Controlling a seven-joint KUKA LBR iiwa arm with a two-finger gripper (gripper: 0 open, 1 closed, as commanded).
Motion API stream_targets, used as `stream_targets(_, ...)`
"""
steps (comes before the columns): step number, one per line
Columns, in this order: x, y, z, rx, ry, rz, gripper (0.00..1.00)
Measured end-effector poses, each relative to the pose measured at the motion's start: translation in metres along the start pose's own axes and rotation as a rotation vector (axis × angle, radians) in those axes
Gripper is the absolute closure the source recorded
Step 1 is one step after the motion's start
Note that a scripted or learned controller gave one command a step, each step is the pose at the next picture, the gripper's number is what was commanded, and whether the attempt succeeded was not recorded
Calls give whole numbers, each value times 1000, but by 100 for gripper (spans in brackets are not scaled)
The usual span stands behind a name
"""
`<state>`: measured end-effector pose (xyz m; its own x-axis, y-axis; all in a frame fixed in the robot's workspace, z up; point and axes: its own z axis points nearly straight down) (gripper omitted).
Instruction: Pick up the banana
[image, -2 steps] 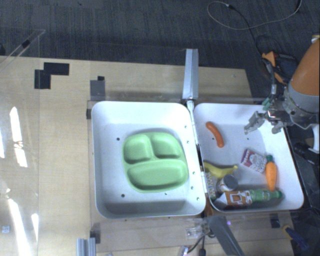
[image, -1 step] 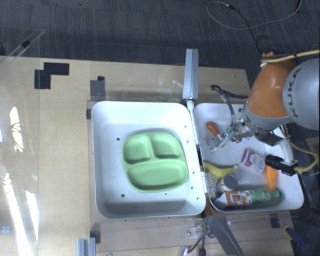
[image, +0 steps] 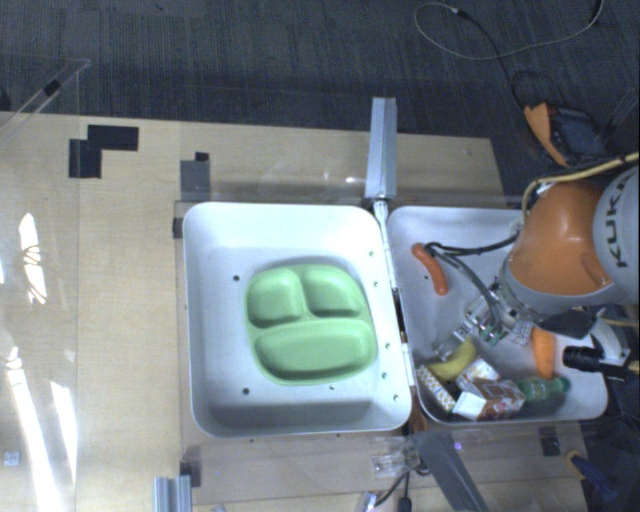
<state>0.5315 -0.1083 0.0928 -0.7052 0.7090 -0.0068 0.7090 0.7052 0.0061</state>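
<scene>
The right bin (image: 420, 235) holds the arm (image: 565, 245), whose gripper (image: 487, 328) hangs just above the banana (image: 455, 358) near the front wall; its state I cannot tell. It should descend straight, centred on the fruit, away from neighbouring packets (image: 490, 395).

**Crowded below the claw, open floor above it**

The two-finger metal gripper (image: 487, 327) hangs just over the yellow curved banana (image: 456, 360). Below and to its right, a brown snack packet (image: 497, 397), a green bottle (image: 546, 389) and an orange carrot-shaped piece (image: 543, 351) crowd the right-hand shallow white bin (image: 405, 262). Up-left, bare floor reaches a red sausage-shaped toy (image: 432, 269).
</scene>
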Motion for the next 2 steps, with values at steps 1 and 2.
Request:
stream_targets(1,-1,3,-10,-4,0,0,100)
stream_targets(2,-28,103,-91,2,2,288,100)
